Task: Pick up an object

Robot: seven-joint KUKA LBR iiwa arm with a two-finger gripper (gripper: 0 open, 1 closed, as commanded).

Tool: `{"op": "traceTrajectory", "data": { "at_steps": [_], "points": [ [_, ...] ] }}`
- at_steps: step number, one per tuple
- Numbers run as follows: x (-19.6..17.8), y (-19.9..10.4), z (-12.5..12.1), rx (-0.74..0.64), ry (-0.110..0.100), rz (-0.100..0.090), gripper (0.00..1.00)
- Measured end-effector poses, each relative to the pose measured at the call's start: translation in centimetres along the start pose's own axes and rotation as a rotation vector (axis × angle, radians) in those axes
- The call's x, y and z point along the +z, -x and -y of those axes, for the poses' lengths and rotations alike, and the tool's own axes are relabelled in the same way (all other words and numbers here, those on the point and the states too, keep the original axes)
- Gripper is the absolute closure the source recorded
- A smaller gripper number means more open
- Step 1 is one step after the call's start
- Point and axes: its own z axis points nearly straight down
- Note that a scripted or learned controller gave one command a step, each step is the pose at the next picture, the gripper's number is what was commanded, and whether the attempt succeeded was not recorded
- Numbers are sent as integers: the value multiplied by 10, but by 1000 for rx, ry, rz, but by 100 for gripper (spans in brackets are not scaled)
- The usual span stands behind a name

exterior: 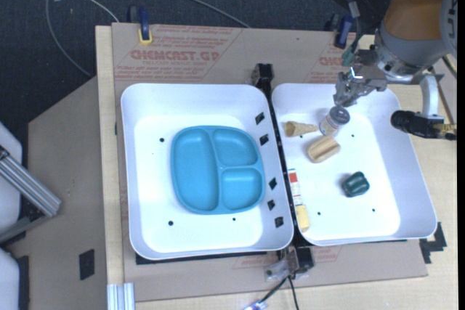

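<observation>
My gripper (347, 94) hangs over the back of the right bin (407, 178), reaching in from the upper right. Just below its tip is a small grey-capped round object (336, 117), too small to tell whether it touches the gripper. A tan cone-shaped piece (295, 128) lies to the left of that object. A tan block (323, 149) lies in front of it. A dark green rounded object (355, 184) rests nearer the bin's front right.
A blue divided plate (216, 168) lies in the middle of the left bin (145, 120). A thin red, white and yellow item (296, 197) lies along the right bin's left wall. Black clips line the divide between the bins.
</observation>
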Motion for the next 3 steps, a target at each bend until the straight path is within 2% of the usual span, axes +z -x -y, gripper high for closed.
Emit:
{"op": "traceTrajectory", "data": {
  "at_steps": [2,3],
  "points": [
    [10,-92,-27,1,-1,0,100],
    [10,-155,-29,0,-2,-1,100]
  ]
}}
